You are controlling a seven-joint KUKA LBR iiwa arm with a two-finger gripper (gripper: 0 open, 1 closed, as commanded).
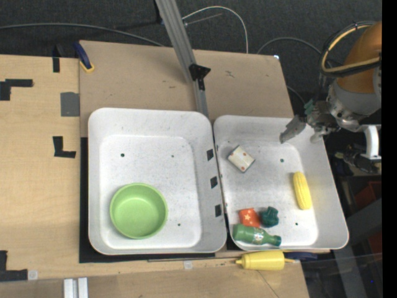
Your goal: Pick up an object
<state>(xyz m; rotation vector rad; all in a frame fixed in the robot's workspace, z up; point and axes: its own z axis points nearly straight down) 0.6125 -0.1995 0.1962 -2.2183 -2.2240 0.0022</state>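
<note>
The right bin (322, 185) holds a small white block (241, 159) near its middle left, a yellow corn cob (302, 190) toward its right side, and an orange piece (249, 216), a dark teal piece (269, 215) and a green bottle (256, 235) by its front wall. A green bowl (139, 210) sits in the left bin (149, 129) at the front left. My gripper (303, 128) hangs over the right bin's far right corner, up and right of the white block, with nothing between its fingers.
A yellow bottle (263, 261) lies on the bench just in front of the right bin. A slanted metal pole (181, 39) crosses the bench behind the bins. Cables run along the back.
</note>
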